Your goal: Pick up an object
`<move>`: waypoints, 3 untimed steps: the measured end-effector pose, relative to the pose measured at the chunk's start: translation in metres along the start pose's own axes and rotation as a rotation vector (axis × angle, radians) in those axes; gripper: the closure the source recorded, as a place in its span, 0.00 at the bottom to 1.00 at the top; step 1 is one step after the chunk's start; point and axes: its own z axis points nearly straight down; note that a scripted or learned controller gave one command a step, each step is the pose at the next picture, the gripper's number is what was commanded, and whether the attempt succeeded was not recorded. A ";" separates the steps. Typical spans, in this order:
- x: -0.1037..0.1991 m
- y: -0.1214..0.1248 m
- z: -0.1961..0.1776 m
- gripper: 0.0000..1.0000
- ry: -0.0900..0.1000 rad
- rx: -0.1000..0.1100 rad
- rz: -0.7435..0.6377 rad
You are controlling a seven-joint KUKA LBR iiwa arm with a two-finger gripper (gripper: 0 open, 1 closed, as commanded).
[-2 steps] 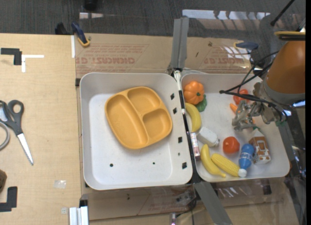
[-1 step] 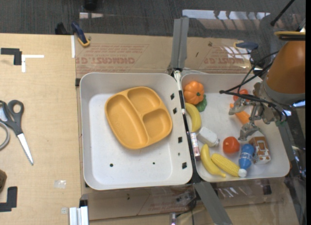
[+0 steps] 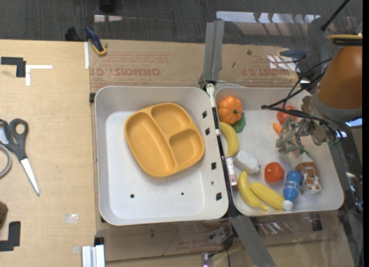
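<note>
One arm (image 3: 341, 78) reaching from right, claw (image 3: 288, 140) low over right bin (image 3: 331, 202).

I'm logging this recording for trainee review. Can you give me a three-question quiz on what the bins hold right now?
1. True or false: the orange divided plate lies in the left bin.
2. Which lies nearest the gripper? A) scissors B) tomato C) pumpkin
3. Fill in: the corn cob lies beside a yellow ____.

Key: 1 true; 2 B; 3 banana.
</note>
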 end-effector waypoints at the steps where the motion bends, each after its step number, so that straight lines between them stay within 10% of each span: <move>1: -0.073 -0.013 0.015 1.00 0.002 0.002 0.262; 2: -0.063 0.028 -0.103 1.00 0.005 0.003 0.357; 3: 0.004 0.026 0.016 1.00 0.008 0.001 0.077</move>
